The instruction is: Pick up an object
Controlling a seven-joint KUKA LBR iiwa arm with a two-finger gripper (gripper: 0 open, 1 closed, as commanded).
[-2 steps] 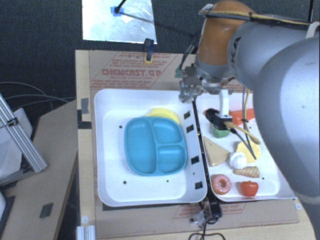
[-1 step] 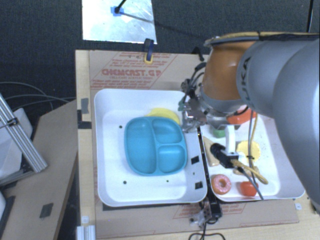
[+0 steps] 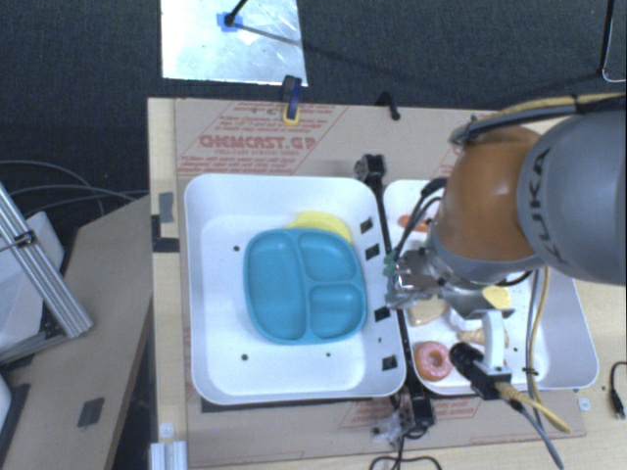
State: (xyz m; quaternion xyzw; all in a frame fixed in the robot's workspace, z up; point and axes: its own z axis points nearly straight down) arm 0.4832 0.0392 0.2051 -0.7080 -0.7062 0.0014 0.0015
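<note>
The arm's orange-banded wrist [image 3: 490,204] hangs over the right bin [image 3: 573,360] and hides most of it. My gripper [image 3: 423,297] points down near that bin's left wall, over a tan piece [image 3: 427,312]. A pink frosted donut [image 3: 431,360] lies at the bin's front left, just in front of the gripper. A yellow piece [image 3: 496,298] shows beside the wrist, and a small red-orange thing [image 3: 412,222] sits at the bin's back left.
The left bin [image 3: 220,213] holds a blue divided plate [image 3: 302,286] lying partly on a yellow thing [image 3: 323,223]. A black-clipped divider [image 3: 384,262] separates the two bins. Brown cardboard [image 3: 255,135] lies under both.
</note>
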